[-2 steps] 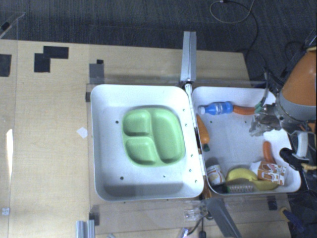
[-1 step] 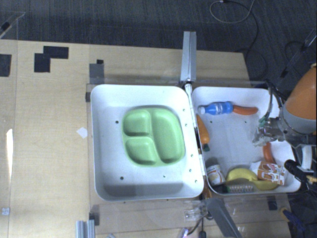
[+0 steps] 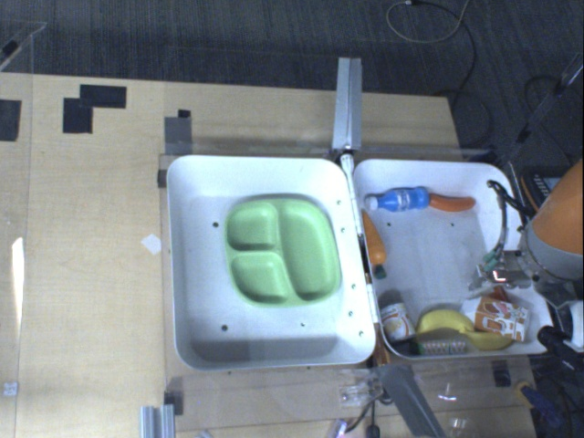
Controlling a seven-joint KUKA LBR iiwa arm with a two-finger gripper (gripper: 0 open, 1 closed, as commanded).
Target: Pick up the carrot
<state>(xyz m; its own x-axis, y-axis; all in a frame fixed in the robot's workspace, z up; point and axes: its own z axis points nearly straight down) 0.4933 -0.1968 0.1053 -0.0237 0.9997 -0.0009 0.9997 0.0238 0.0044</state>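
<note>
Carrot: lies by the left wall of your right bin | gripper: near the right wall, grip unclear | done: nothing; you must reach, grab, lift.

We see the grey robot arm with its orange band cut off by the right edge, its two-finger gripper too small and cluttered to read. The small printed packet is blurred, and the dark brush-like object partly covers the yellow banana.
</note>
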